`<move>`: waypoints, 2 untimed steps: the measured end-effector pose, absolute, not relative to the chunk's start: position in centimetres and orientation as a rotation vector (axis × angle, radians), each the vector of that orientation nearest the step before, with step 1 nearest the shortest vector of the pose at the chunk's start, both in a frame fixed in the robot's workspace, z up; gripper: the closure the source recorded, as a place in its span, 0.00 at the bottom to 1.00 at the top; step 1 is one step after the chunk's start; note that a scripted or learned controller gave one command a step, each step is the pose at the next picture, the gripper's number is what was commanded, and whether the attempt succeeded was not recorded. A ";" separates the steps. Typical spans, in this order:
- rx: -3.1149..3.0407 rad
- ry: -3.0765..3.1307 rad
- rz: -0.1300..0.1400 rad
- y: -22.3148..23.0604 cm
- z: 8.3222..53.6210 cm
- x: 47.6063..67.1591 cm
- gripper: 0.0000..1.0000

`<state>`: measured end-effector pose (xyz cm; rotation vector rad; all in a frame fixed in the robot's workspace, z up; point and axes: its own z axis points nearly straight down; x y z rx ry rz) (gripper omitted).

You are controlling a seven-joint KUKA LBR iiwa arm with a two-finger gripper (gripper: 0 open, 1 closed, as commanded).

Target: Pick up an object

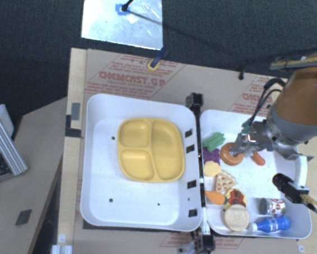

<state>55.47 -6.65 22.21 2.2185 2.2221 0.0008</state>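
Toy food lies scattered in the right-hand white bin [300,223], and no one piece is marked out as the one to lift. Nearest the camera, along the bin's 6 o'clock edge, a round tan bun [237,217] sits at about 7 o'clock, touching a small red-and-dark piece [235,197] just above it. A blue bottle [270,224] lies on its side at 5 o'clock, and a small red-and-white can [273,207] rests just beyond it. An orange carrot-like piece [215,197] lies against the bin's 8 o'clock wall.

Farther in, a pizza slice [224,182] lies beside a pale yellow piece [212,169]. Beyond them, toward 10 o'clock, a purple bunch [212,156] touches a green leafy piece [214,140].

The gripper [246,143] hangs over the bin's far half, near 12 o'clock, right above a round orange-brown piece [232,156]; a red-orange sausage shape [258,158] lies just to its 3 o'clock side. How far apart the jaws stand cannot be told from this angle, nor whether anything is between them. The grey and orange arm [308,94] comes in from 2 o'clock.

The left-hand white bin [97,145] holds a yellow divided tray [150,150], three compartments, lying flat near its centre. Both bins rest on a cardboard sheet [130,75]. At the far 11 o'clock end, a shiny square plate [124,13] lies on the dark floor.
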 end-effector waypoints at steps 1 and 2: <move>2.217 2.224 0.002 -6.6 22.5 55.5 1.00; 2.216 2.227 0.002 -6.0 23.0 54.6 1.00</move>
